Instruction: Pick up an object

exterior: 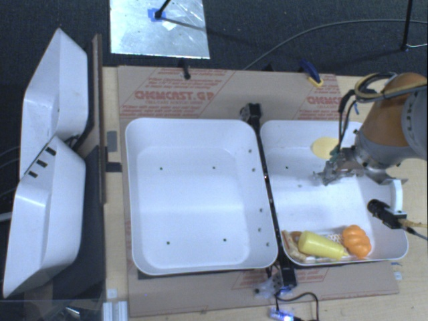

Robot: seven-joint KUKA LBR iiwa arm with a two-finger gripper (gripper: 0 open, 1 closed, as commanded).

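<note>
In the right bin (294, 199) a pale yellow round object (324, 146) lies near the far wall. A yellow cone-shaped piece (321, 245) and an orange lumpy object (357, 240) rest along the near wall, with something thin and light under them. My gripper (330, 174) hangs low over the bin's middle, just below the pale yellow object and apart from the near-wall items. The grey arm with its orange band (391, 122) comes in from the right.
The left bin (194, 192) stands beside the right one, with a black divider strip (266, 179) between them. White bins (50, 159) are stacked at the far left. A shiny metal sheet (158, 19) lies beyond the bench. Cables run across the top right.
</note>
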